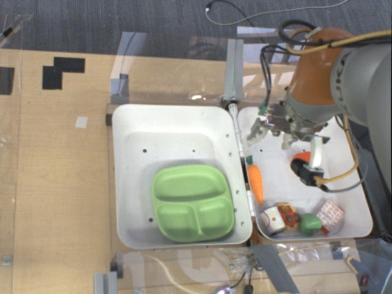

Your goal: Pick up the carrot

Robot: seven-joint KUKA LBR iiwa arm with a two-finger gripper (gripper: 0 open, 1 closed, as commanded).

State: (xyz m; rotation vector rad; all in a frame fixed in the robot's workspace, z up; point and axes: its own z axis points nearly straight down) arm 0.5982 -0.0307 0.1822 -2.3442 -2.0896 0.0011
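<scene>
Carrot (255,183) lies lengthwise in the right bin (365,220), hard against its left wall, just beside the divider. Claw (270,133) hangs above it and apart, fingers spread, pinching nothing. Likely trouble: the wall leaves little room for a finger on that side, so one could strike the rim or nudge the carrot aside; the small toys (298,218) nearby may get bumped.

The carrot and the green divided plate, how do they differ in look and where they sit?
The carrot is orange, slim and tapered; the green divided plate is broad, flat and pale green, with three compartments. The carrot lies in the right bin, along its left wall; the plate lies in the left bin, toward its near side. Both rest flat, neither under the tool.
</scene>
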